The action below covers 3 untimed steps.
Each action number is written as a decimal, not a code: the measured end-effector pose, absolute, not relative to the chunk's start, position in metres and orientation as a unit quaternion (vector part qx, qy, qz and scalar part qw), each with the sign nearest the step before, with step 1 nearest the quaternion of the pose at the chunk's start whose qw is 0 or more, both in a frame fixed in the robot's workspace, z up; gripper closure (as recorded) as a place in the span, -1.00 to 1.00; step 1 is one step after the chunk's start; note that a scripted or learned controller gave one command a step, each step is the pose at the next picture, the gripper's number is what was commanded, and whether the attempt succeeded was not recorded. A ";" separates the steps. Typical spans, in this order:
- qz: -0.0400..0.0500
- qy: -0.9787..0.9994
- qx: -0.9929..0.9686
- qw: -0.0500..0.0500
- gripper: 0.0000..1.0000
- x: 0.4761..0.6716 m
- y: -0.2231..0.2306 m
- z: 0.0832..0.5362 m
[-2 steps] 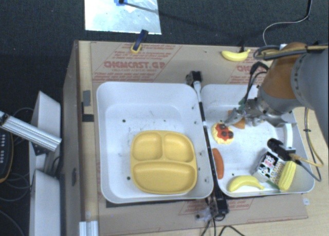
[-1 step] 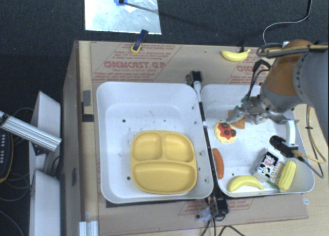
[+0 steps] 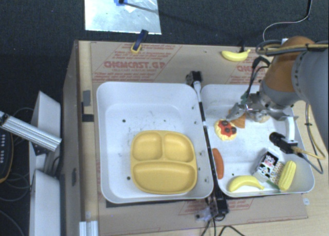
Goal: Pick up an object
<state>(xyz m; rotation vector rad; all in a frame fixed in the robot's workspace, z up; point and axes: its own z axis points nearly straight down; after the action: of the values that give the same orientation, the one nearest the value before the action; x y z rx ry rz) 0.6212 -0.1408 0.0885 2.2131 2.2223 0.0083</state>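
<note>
Now the tool [image 3: 240, 110] hovers in the right bin [image 3: 308, 181], grip unreadable, just above the pizza slice [image 3: 226, 129]; left bin [image 3: 110, 127] holds a yellow tray [image 3: 164, 161].

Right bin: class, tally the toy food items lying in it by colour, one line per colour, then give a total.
Yellow: 2, the banana and the corn cob
Red or orange: 2, the hot dog and the pizza slice
Total: 4
</note>
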 end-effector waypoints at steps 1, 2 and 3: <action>0.001 0.709 0.706 0.001 -1.00 0.626 -0.132 0.106; 0.002 0.708 0.706 0.004 -1.00 0.601 -0.099 0.089; 0.003 0.708 0.706 0.004 -1.00 0.622 -0.126 0.088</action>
<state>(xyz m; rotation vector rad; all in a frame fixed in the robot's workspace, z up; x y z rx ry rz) 0.6217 -0.1259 0.0880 2.2137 2.2190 0.0101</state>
